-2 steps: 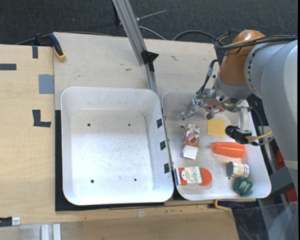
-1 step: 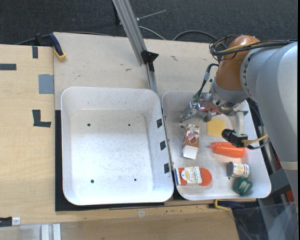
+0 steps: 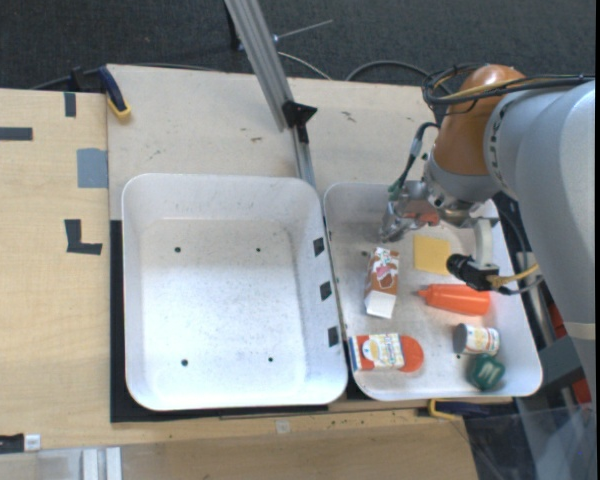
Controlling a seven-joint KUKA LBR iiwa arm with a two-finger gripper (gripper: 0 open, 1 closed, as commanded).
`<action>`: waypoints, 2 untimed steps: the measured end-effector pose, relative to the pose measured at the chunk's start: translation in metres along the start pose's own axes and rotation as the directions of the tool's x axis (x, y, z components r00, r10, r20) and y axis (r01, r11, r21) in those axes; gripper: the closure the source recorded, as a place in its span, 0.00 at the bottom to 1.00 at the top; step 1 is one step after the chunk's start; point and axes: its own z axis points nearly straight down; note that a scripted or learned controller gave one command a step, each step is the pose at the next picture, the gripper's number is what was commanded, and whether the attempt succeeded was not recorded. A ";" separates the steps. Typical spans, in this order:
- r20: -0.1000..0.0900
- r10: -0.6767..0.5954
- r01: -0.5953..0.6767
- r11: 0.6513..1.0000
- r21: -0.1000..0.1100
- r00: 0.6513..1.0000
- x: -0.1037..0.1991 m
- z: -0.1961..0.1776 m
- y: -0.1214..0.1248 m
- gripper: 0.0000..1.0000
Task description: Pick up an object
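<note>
Arm: I see the grey arm entering from the right, its orange band above the wrist, leaning over the upper part of the right bin.
End effector: I place the end effector low in the upper left part of the right bin, just above the carton. I cannot tell whether it is apart or together, and I see nothing held in it.
Right bin contents: a small red and white carton lies lengthwise just below the end effector; a yellow block lies just beside it to the right; an orange bottle-shaped item lies on its side below the block; a flat red and white packet lies at the lower left; a small white cup-like item and a dark green item sit at the lower right, near each other.
Task object position: all six candidate objects rest on the floor of the right bin.
Left bin: I see the left bin touching the right bin along their shared side.
Table: the table carries both bins; grey tape marks lie on its left part.
Fixture: a metal rail slants down from the top to the junction of the bins.
</note>
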 end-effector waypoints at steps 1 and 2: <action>0.001 0.003 -0.003 1.000 -0.008 1.000 -0.006 -0.061 -0.001 1.00; 0.000 0.002 -0.002 1.000 -0.009 1.000 -0.004 -0.124 -0.005 1.00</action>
